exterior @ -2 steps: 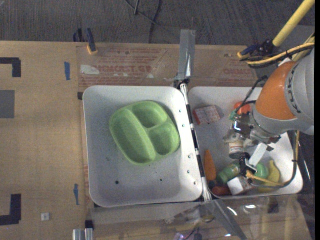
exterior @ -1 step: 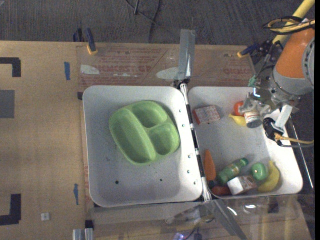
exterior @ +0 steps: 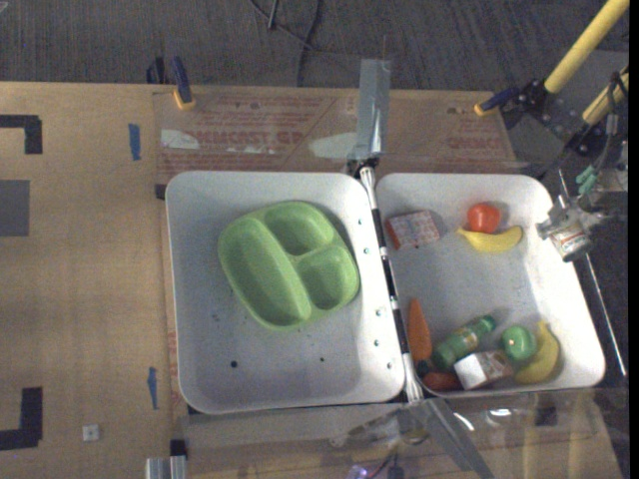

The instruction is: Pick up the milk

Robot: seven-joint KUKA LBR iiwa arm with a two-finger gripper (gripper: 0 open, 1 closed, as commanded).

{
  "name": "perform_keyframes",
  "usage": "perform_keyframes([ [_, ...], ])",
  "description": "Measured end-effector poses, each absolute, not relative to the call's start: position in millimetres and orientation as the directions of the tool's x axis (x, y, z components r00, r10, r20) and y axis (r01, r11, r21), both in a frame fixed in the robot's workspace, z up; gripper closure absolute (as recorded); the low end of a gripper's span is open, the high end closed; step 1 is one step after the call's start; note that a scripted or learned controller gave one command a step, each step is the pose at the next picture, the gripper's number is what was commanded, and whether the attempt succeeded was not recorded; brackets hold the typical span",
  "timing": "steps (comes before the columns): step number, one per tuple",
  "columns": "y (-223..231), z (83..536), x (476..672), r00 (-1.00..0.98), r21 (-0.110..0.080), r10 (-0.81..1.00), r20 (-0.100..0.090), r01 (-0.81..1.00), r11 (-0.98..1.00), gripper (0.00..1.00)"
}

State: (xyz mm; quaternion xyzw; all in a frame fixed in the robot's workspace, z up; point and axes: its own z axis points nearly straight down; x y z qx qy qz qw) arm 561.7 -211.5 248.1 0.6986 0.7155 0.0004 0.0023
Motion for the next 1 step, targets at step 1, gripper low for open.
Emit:
perform_keyframes([
  [1,-221.6,233.5,566.4,0.031,0.001,1.000,-0.001,1.000,-0.031,1.00],
])
